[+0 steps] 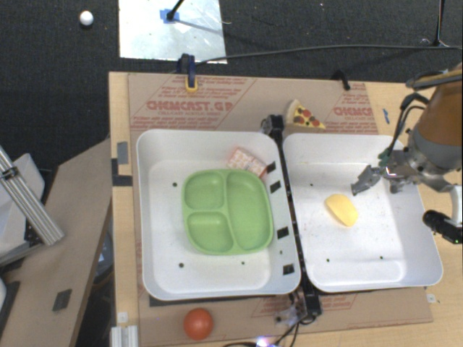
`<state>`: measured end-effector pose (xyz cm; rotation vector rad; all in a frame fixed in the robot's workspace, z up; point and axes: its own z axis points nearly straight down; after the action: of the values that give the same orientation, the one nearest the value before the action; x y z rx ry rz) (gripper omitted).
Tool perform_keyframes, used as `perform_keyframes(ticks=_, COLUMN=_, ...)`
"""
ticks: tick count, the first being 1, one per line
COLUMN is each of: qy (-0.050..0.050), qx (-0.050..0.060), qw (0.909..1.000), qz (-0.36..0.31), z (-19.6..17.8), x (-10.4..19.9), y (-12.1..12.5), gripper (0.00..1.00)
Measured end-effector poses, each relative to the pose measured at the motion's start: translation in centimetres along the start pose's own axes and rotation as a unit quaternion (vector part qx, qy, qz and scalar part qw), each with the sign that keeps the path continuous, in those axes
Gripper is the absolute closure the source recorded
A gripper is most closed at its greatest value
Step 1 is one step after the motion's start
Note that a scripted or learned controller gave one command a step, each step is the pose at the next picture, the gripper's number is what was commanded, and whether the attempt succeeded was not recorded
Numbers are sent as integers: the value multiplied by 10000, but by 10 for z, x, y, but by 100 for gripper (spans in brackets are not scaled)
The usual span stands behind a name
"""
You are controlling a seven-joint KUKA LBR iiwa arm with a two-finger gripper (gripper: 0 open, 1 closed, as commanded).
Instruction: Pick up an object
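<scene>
While the arm reaches in from the right, the gripper [377, 177] hangs over the right bin [405, 270], its fingers spread apart with nothing between them. A yellow lemon-like piece [342, 210] lies on that bin's floor just beside the fingertips, toward the near side. Across the divider, a green compartment plate [226, 211] fills the left bin [155, 266], with a pink wrapped item [248, 161] at its far edge.

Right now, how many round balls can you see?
2. A small white ball lies on the dark floor at the top left, beyond the bench. An orange ball sits on the bench's front edge, below the left bin. Others may hide behind things.
</scene>
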<state>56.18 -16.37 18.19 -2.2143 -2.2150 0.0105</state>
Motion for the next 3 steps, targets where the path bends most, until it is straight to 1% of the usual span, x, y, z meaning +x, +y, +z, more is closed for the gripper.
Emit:
perform_keyframes(ticks=1, qy=-11, qx=-62, qw=10000, qz=-15, z=-7, x=0, y=3, gripper=0)
perform_keyframes(ticks=2, qy=-12, qx=-61, qw=10000, qz=-9, z=34, x=0, y=0, gripper=0)
perform_keyframes(ticks=3, qy=-7, qx=-55, qw=10000, qz=-5, z=78, x=6, y=-4, gripper=0)
